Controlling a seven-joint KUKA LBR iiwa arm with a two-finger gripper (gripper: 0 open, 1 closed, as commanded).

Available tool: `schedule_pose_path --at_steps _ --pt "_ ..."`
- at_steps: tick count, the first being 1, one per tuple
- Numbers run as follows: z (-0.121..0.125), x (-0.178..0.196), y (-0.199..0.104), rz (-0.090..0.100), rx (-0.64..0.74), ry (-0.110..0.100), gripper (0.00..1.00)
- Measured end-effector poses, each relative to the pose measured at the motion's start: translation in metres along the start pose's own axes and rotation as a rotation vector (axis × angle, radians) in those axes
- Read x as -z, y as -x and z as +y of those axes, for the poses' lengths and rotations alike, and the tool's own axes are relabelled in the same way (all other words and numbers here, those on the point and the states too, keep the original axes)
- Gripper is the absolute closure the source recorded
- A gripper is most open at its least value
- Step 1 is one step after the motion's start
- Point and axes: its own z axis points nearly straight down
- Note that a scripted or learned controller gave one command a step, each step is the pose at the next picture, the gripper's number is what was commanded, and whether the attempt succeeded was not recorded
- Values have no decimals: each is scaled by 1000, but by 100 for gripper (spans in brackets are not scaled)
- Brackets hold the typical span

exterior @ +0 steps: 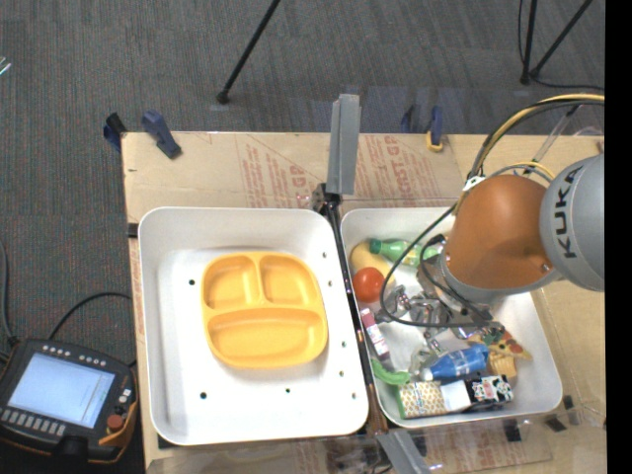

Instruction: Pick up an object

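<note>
So the arm's down over the right bin [549, 383], tool [434, 316] buried in the clutter, honestly can't tell how it's set. Around it: a red tomato [368, 283], a green bottle [393, 249], a blue bottle [456, 364] and a small printed packet [423, 399]. Left bin [163, 363] holds a yellow divided tray [265, 309].

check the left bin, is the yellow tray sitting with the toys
No, the yellow tray lies by itself in the left bin.
</note>
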Motion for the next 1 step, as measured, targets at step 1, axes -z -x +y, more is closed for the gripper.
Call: schedule_pose_path --at_steps 1 --pt "-31 0 37 -1 128 0 0"
